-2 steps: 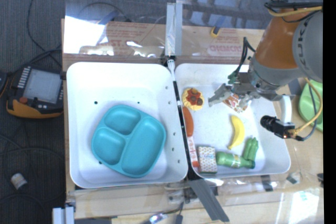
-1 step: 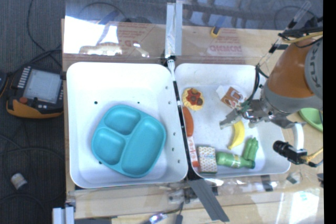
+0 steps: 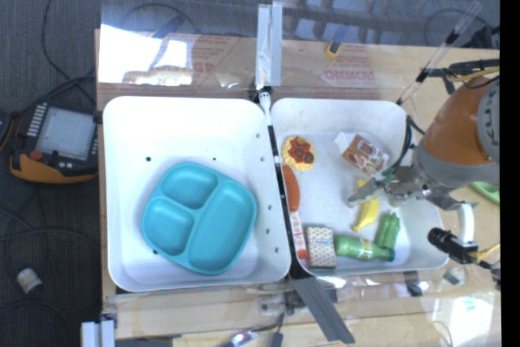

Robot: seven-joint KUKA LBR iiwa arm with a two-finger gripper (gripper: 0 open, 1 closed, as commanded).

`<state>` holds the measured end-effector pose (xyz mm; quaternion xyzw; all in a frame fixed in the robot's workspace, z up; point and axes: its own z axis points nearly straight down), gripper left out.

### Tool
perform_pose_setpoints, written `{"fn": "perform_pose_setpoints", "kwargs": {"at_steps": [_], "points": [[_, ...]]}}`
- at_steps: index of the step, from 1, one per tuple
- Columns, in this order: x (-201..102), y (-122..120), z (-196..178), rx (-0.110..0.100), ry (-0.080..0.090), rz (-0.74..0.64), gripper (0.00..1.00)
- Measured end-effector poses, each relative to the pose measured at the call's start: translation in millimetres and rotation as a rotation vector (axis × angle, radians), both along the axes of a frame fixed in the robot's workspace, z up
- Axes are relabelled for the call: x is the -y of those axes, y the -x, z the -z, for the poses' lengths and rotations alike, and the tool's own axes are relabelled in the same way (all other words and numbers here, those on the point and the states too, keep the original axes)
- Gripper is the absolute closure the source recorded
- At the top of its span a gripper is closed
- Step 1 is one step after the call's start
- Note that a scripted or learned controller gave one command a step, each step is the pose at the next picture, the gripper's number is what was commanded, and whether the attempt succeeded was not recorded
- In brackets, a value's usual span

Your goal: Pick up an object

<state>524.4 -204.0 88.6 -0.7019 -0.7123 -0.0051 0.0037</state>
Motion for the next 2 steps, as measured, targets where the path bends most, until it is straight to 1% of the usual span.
{"fn": "perform_pose_setpoints", "kwargs": {"at_steps": [1, 2], "points": [[1.5, -2.0, -7.7, 0.004, 0.005, 0.000, 1.00], [-38.8, 19.8, -141.9, -0.008, 0.013, 0.063, 1.00]]}}
